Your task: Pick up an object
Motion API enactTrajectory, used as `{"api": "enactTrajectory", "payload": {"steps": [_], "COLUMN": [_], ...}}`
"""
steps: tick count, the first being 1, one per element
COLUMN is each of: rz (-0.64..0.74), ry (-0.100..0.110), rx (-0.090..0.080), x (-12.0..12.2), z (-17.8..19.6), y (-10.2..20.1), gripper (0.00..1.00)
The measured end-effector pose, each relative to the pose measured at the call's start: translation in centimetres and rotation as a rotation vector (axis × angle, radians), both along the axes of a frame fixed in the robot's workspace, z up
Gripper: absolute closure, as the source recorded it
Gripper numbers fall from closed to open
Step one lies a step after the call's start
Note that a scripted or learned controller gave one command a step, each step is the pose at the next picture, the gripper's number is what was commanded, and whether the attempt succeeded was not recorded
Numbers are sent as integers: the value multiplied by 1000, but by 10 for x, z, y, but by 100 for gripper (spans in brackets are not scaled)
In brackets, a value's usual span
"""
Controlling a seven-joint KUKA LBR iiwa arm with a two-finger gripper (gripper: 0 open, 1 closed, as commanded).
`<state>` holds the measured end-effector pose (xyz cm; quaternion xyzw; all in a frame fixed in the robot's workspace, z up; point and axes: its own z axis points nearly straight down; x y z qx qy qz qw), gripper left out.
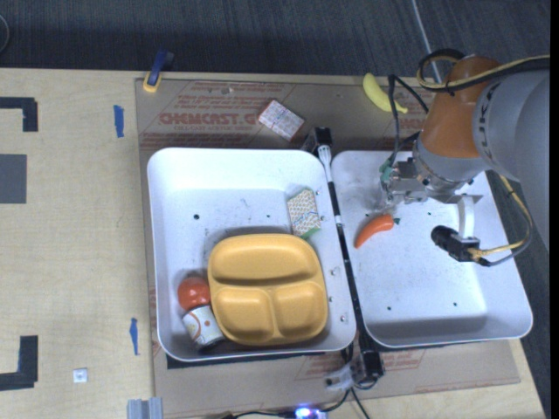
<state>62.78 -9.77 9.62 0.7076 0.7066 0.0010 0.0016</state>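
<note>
An orange toy carrot lies in the left part of the right white bin, its green tip pointing right. My gripper hangs just above and to the right of that tip, under the orange-banded wrist. In the left bin a yellow compartment tray takes up the front. A red and white toy sits at its left. A small patterned pouch leans near the bin's right wall.
Behind the bins on the cardboard lie a yellow banana, a small patterned box and a blue clip. A black marker rests between the bins' back corners. A black cable loops along the arm over the right bin.
</note>
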Motion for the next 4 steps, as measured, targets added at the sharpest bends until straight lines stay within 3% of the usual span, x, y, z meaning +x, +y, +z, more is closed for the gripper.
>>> {"api": "enactTrajectory", "payload": {"steps": [1, 2, 3, 4], "rz": [0, 1, 0, 3], "ry": [0, 1, -2, 3], "rx": [0, 1, 0, 1], "x": [0, -34, -33, -76], "z": [0, -10, 0, 89], "y": [0, 3, 3, 86], "gripper": [0, 0, 100, 100]}}
